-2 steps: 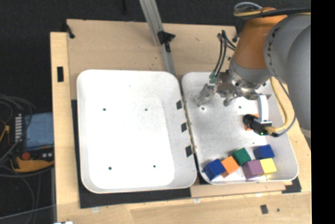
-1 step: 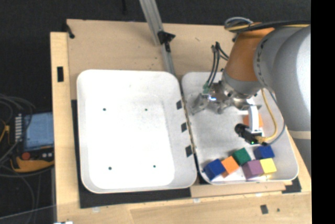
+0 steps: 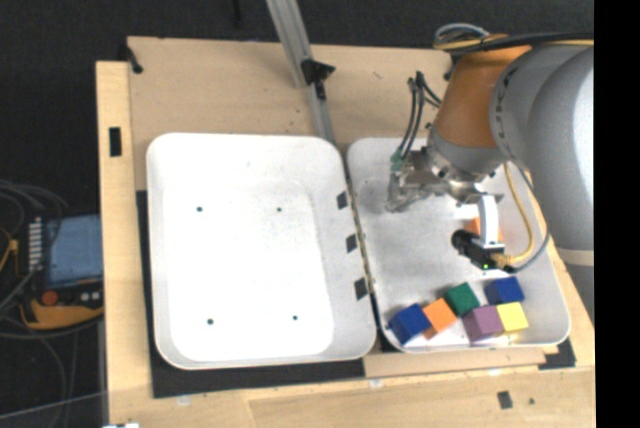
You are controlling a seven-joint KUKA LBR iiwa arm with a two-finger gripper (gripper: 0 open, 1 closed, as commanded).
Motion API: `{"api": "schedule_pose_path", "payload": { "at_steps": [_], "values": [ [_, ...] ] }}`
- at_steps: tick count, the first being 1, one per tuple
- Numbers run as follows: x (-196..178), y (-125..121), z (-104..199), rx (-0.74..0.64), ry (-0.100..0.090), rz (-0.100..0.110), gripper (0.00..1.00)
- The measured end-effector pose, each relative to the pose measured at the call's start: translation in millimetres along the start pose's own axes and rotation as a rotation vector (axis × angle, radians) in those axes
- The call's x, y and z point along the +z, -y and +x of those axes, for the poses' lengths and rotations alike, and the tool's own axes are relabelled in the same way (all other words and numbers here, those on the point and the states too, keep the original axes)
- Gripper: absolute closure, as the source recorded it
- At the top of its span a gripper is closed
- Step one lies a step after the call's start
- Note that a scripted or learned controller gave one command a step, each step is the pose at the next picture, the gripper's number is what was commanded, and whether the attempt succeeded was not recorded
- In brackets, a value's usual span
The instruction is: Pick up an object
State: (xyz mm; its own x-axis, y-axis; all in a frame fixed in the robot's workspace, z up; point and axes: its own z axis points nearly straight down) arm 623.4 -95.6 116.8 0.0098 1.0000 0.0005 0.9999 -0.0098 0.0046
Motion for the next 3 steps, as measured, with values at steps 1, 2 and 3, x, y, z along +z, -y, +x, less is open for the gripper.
{"api": "schedule_pose_path", "payload": {
  "at_steps": [1,2,3],
  "values": [
    [-64.9,-0.4,-0.8,-0.005,0.001,-0.003,1.0],
    [-119.6,-2.4,-2.1,-0.013,0.001,-0.003,1.0],
    [-174.2,-4.2,-3.1,-0.014,0.001,-0.003,1.0]
  ]
}}
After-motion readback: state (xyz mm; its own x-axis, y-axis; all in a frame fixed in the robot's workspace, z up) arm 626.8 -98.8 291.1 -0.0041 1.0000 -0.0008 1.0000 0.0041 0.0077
